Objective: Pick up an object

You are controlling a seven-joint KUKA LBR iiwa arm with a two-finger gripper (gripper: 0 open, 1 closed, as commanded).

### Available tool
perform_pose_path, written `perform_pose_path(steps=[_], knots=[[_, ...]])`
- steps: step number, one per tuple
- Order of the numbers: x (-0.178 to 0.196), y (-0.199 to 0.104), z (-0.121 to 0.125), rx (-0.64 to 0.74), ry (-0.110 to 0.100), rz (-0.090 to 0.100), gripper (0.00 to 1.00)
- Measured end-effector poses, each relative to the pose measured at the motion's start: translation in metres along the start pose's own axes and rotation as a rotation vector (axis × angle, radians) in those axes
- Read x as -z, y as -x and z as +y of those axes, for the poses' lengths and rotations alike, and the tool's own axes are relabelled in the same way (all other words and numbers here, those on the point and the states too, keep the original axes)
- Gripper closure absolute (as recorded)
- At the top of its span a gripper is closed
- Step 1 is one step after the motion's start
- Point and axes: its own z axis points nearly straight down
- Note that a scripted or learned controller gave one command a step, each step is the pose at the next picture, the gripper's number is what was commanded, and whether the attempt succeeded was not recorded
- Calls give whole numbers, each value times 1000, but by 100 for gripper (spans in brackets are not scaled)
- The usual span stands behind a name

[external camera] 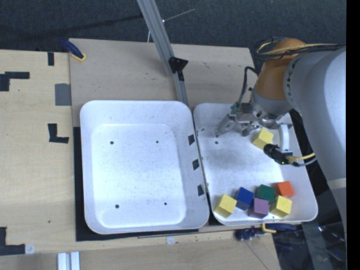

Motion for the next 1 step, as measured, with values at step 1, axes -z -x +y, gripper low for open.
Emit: perform_pose_path(steps=[1], knots=[[11, -1, 1, 2, 1, 0, 100]])
